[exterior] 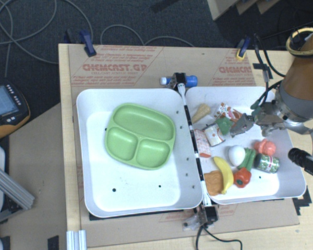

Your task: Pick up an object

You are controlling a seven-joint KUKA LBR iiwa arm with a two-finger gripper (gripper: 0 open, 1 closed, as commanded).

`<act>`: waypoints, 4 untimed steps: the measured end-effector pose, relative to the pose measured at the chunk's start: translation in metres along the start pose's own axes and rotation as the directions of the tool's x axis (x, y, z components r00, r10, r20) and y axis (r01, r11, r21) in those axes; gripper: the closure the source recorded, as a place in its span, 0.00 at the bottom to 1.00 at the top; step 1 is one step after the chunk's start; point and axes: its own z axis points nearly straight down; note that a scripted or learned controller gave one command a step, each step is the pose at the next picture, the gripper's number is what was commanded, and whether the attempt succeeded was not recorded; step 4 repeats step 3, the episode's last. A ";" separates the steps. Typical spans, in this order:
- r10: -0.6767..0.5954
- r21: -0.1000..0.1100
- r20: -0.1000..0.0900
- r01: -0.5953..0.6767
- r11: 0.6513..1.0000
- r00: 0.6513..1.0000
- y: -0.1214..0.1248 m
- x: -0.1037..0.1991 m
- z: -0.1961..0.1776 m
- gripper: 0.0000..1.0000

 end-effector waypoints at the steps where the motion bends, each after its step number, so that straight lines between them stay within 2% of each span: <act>1: 0.000 -0.008 0.001 0.000 1.000 1.000 -0.019 -0.003 0.141 0.00; 2: 0.001 -0.007 0.001 -0.001 1.000 1.000 -0.019 -0.002 0.133 1.00; 3: -0.001 -0.001 0.000 0.001 1.000 1.000 0.013 0.066 0.043 1.00; 4: -0.001 -0.001 0.000 0.001 1.000 1.000 0.013 0.066 0.043 1.00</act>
